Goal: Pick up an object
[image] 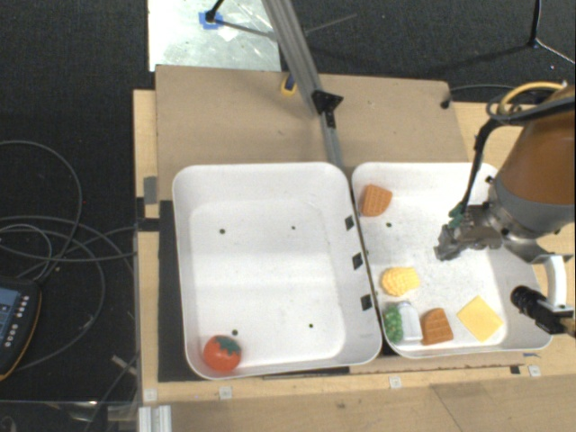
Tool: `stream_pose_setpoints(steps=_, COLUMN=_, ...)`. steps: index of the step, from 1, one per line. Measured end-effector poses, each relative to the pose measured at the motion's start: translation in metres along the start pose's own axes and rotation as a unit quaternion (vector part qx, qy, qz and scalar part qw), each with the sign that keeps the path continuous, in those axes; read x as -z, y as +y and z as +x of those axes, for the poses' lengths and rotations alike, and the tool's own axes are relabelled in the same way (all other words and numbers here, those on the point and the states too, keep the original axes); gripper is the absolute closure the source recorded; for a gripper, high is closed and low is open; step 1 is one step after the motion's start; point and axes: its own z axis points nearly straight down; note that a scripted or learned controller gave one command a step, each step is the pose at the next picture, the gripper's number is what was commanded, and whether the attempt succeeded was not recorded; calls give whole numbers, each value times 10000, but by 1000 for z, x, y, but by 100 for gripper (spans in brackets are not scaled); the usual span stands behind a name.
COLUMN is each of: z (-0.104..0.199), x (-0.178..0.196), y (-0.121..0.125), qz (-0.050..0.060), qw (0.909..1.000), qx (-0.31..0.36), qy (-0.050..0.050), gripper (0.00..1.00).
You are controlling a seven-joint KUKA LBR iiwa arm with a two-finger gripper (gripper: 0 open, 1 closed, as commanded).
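Camera view looks down at a slant on the counter [270,115] with its two white bins, and the right bin [423,176] serves as the landmark. The gripper [453,241] hangs over the right half of that bin, near its middle height, at the end of the grey arm with its orange band [540,160]. Whether it is wide or narrow I cannot tell, since the dark parts at its tip blur together; nothing shows clearly between them.

Several things lie in the right bin. An orange ridged piece [374,200] sits in the bin's far-left corner, up and to the left of the gripper, well apart from it. A yellow ridged piece [400,282] lies toward the bin's left wall, below and to the left of the gripper, near it but not touching. A yellow flat square [480,318] lies near the bin's near-right corner, below the gripper. A brown ridged piece [436,327] lies beside that square, along the near wall. A small green and white thing [397,320], possibly a bottle, rests in the bin's near-left corner, just beside the brown piece.

To the left of the right bin stands the left bin [261,178], with a red tomato-like ball [221,354] in its near-left corner.
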Motion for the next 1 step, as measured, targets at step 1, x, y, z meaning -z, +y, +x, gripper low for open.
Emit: stream_pose_setpoints(steps=1, z=50, x=9, y=-9, qz=2, qw=10000, qx=-2, qy=-4, gripper=100)
